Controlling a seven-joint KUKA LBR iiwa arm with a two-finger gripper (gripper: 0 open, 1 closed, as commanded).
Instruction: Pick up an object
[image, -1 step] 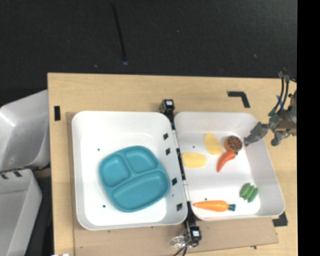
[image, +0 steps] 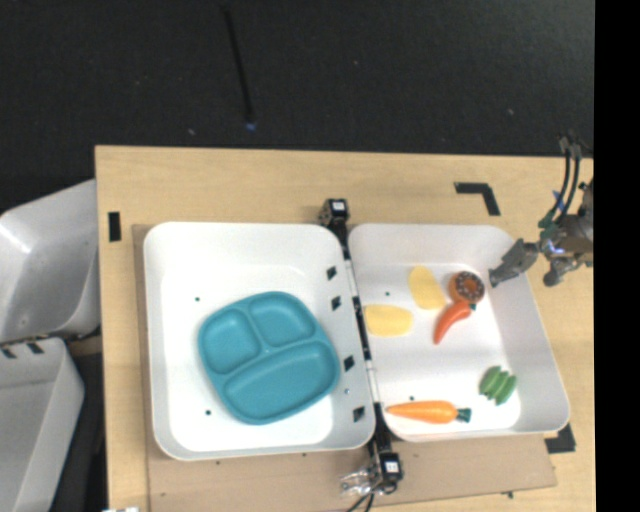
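Observation:
The right bin (image: 530, 340) holds several toy foods. A yellow piece (image: 427, 287) lies beside a round red-brown item (image: 466, 287), with a red chili pepper (image: 452, 320) just below them. Another yellow piece (image: 388, 320) sits near the bin's left wall. A green item (image: 497, 385) and an orange carrot (image: 428, 411) lie near the front. My gripper (image: 523, 277) hovers over the bin's upper right corner, just right of the round item. Its fingers are spread open with nothing between them.
The left bin (image: 170, 300) holds a blue divided plate (image: 268, 355). Black clips (image: 335, 211) join the two bins along the middle divider. The wooden bench (image: 250, 185) surrounds both bins, and a white object (image: 45, 270) stands off its left edge.

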